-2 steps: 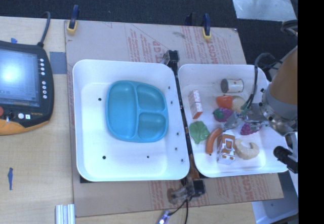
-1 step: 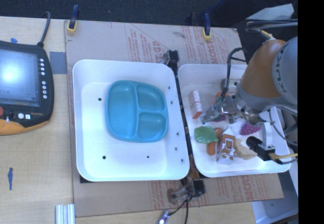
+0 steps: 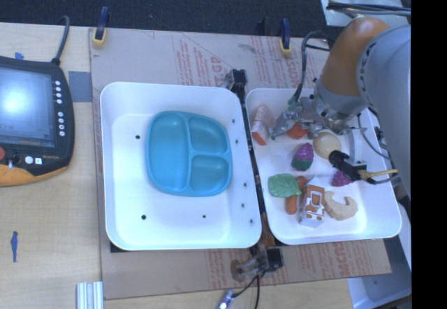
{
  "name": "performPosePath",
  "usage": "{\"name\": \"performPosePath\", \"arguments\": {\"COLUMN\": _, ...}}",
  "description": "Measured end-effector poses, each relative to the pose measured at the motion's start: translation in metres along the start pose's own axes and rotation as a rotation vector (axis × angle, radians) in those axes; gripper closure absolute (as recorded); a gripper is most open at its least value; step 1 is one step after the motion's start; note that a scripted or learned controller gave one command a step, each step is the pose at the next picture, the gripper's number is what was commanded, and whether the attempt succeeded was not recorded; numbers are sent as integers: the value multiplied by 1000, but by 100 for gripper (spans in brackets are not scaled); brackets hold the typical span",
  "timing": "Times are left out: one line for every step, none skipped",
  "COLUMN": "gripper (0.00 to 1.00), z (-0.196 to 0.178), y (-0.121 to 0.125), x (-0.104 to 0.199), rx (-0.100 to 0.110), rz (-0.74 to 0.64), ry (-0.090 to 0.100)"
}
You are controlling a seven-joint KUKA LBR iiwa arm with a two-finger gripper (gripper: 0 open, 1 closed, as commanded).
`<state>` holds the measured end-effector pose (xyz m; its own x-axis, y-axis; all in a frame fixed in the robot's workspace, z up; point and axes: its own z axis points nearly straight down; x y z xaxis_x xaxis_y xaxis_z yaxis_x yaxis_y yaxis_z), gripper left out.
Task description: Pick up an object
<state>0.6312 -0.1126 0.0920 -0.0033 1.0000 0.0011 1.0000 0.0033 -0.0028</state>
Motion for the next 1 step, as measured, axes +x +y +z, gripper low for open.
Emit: {"name": "performPosePath", "arguments": {"gripper": 0, "z": 4, "y": 18, "x": 3, "rx": 31, "rz": 8, "ry": 3}}
